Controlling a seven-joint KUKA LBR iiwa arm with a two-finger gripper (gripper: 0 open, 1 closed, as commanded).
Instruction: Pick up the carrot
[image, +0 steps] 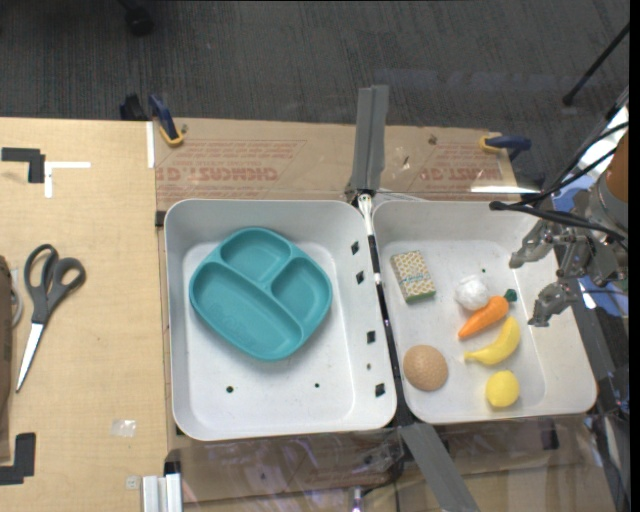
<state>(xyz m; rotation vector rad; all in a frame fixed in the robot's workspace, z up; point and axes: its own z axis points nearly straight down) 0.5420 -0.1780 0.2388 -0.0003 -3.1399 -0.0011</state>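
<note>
Orange carrot (484, 316) lay in the right bin (560, 400) (banana (497, 344) touching it); the claw (548, 276) hung open just beside, gripping nothing.

Left bin (190, 400) holds a teal divided plate (260, 292). Right bin (560, 395) contains sponge (413, 275), banana (497, 343), lemon (502, 389). Scissors (42, 300) lie on the counter (85, 390)

two bins (190, 400), one plate (260, 291), six foods, one scissors (45, 290).

Arm (622, 190) cut off at right edge, dark object (4, 300) clipped at left edge — identity unclear
</note>
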